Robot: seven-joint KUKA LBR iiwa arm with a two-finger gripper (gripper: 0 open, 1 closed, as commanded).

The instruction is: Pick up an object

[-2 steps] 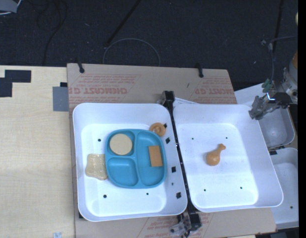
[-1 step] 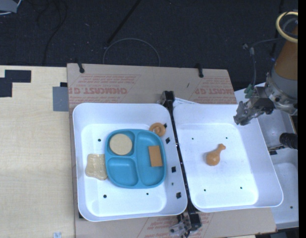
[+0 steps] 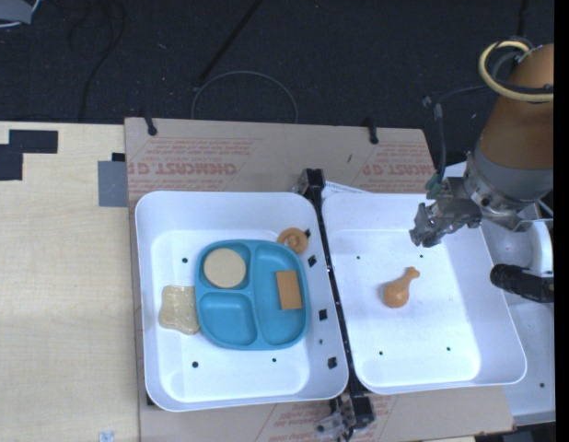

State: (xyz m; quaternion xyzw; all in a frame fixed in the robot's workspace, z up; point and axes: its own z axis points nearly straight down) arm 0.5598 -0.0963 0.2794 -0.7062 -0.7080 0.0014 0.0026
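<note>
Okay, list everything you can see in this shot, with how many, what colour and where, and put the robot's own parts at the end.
bins: 2, white, side by side on the bench
divided plate: 1, blue, in the left bin
round cracker: 1, tan, in the plate's upper left compartment
orange block: 1, orange, in the plate's right compartment
doughnut: 1, light brown, in the left bin just above the plate's right corner
pale slice: 1, cream, in the left bin against the plate's left edge
drumstick: 1, orange-tan, lying in the middle of the right bin
cardboard sheet: 1, brown, under the bins
arm: 1, grey with orange band, upper right
gripper: 1, dark grey, above the right bin's upper edge, apart from the drumstick
</note>
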